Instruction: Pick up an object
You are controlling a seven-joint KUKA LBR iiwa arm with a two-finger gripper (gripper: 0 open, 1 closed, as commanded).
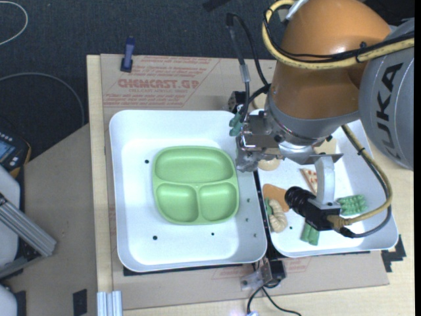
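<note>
My gripper (252, 151) hangs under the orange wrist band, over the seam between the two bins at the right bin's near-left part. The wrist hides much of the right bin (378, 237). Just below the gripper lie a small orange piece (274, 191) and a tan lumpy piece (277, 217). Further right are a green ridged piece (353, 205), a green stick (310, 234) and an orange-and-white wedge (308, 175). Nothing can be seen held in the gripper.
A green three-compartment plate (195, 184) lies in the middle of the left bin (131, 229). Brown cardboard (158, 78) lies under both bins. A small blue item (127, 54) sits at the cardboard's far left corner.
</note>
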